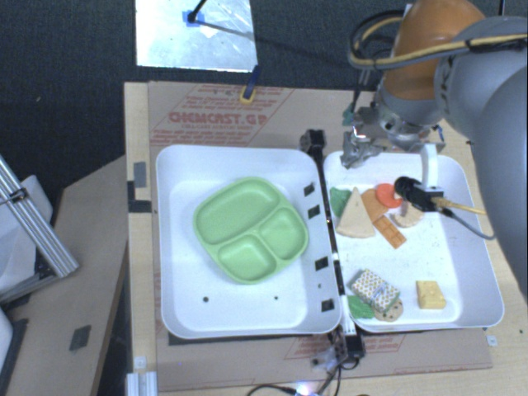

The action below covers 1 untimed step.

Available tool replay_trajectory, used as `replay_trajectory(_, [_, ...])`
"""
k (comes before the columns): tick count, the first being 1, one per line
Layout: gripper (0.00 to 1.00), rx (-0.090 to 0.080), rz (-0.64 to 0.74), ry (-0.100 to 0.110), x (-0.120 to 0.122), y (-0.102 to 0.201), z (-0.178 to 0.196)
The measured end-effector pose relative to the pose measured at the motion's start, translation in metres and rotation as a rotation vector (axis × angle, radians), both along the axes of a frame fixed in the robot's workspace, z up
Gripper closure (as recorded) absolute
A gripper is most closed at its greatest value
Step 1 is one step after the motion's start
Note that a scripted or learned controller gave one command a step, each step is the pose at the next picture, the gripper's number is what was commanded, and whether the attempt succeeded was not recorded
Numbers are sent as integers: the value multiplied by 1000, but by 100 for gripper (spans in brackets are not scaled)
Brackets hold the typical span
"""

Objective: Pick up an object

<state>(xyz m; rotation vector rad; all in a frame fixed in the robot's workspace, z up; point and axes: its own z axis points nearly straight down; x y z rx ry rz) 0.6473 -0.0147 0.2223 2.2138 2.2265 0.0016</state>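
light: bright, even overhead | glare: foil sheet (196,23), white bins (239,246) | shadows: soft | focus: slightly soft

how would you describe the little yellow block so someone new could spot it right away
Look in the right white bin, at its near right corner. The yellow block sits there alone, a small pale cube like cheese, right of the patterned packet and apart from the pile of food pieces farther back.

Below my tool (356,151) I see a smooth white plastic bin (470,291) with a faint sheen. To the tool's left, the green divided plate (250,229) looks like matt plastic. The tool itself reads as bare shiny metal. Beyond it, the tabletop (219,114) looks like printed brown cardboard, and a crinkled sheet (195,23) appears glossy, like foil.
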Motion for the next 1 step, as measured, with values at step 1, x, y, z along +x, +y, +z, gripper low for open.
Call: replay_trajectory(1, [100,0,-5,-1,1,-10,13])
